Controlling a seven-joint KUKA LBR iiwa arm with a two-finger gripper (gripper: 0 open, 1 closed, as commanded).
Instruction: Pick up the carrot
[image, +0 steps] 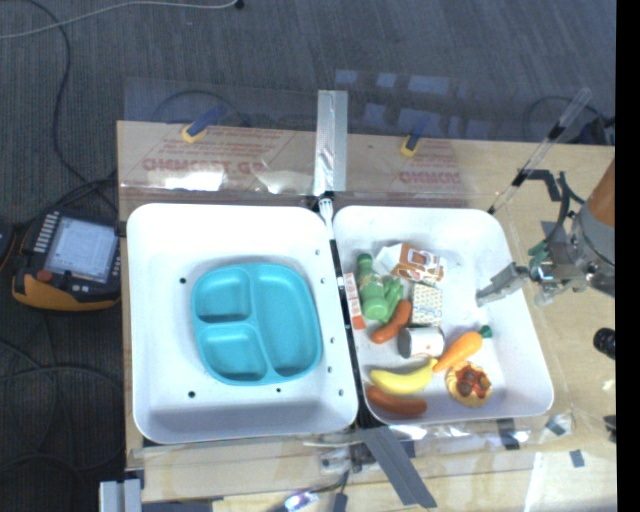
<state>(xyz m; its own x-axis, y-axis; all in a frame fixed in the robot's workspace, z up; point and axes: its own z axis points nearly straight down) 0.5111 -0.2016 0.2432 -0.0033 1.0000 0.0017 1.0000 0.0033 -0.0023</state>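
The carrot is orange with a small green top. It lies tilted in the right bin, near that bin's right wall, between a small can and a round pizza-like toy. My gripper reaches in from the right over the bin's right side. Its tip is above and slightly right of the carrot, apart from it. Nothing shows in its grasp.
Around the carrot lie a yellow banana, a brown sausage, the pizza-like toy, the can, a red-orange pepper, green vegetables and two small boxes. The left bin holds a blue divided plate.
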